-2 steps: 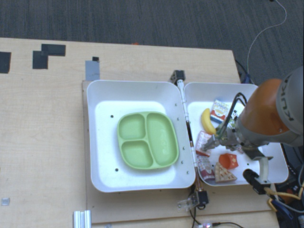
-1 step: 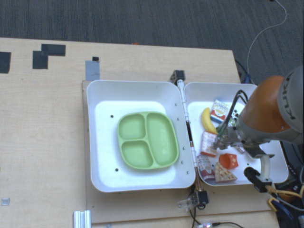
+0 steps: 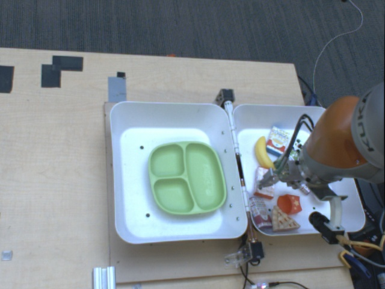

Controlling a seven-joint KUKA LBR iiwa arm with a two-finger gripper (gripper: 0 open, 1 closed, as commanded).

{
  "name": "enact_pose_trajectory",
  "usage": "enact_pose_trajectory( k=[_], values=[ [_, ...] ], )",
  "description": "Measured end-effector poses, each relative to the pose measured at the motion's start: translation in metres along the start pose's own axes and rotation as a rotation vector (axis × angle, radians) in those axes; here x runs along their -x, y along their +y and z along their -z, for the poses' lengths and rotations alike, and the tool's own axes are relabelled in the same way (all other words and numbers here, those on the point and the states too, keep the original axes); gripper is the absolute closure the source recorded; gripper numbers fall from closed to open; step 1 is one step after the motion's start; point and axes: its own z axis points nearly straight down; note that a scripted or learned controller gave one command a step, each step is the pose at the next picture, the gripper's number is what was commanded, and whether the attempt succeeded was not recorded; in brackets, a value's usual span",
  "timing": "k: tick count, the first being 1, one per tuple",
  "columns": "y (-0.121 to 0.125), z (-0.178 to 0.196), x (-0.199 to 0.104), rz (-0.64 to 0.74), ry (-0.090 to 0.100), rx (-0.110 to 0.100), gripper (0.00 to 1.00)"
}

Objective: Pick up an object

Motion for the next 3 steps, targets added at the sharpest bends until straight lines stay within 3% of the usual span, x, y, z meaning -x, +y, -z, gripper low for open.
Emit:
enact_pose_trajectory(
  k=[1,2,3],
  values=[
    [0.002,0.011,-0.001,0.002,0.000,0.004,1.00],
    [0.002,0.010,-0.001,0.002,0.000,0.004,0.00],
    [-0.006,-0.023,-0.002,-0.004,0.001,-0.015,0.00]
  ],
)
